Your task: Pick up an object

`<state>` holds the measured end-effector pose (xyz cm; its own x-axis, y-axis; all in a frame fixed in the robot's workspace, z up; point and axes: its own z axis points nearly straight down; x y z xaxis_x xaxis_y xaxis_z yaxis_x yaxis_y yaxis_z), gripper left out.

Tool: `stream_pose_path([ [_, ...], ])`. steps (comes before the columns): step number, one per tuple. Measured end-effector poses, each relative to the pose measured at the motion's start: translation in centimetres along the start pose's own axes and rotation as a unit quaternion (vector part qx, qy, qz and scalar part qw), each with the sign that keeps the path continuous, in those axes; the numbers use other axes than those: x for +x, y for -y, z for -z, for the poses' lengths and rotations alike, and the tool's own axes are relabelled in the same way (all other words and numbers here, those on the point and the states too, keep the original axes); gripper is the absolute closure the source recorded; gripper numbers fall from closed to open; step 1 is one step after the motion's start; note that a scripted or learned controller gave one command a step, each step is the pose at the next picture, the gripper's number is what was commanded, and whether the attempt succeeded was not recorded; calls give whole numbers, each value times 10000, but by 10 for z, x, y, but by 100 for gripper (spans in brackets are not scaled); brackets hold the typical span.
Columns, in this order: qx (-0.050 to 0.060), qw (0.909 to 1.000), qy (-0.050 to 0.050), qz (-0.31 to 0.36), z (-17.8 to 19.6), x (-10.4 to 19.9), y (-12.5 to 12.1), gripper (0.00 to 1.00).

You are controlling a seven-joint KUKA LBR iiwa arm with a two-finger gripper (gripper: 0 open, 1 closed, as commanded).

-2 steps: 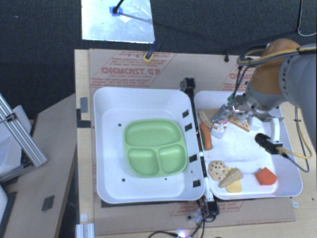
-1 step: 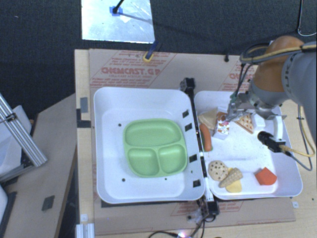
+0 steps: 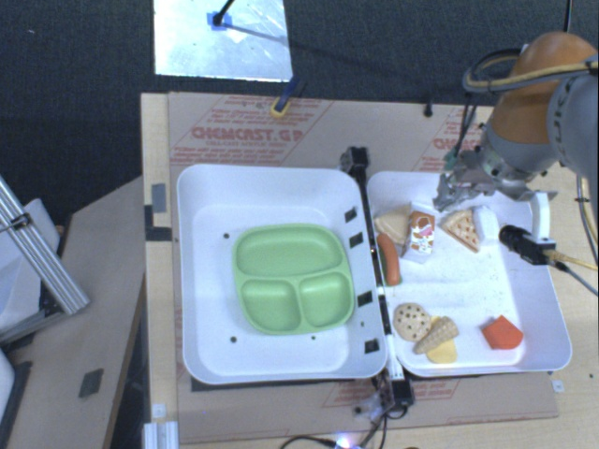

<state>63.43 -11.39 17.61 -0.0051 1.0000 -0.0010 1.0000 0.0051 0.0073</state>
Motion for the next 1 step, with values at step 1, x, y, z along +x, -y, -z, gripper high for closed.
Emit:
stream_pose_path([
  [1,-2,10000,1,0,52,0,-2,100],
])
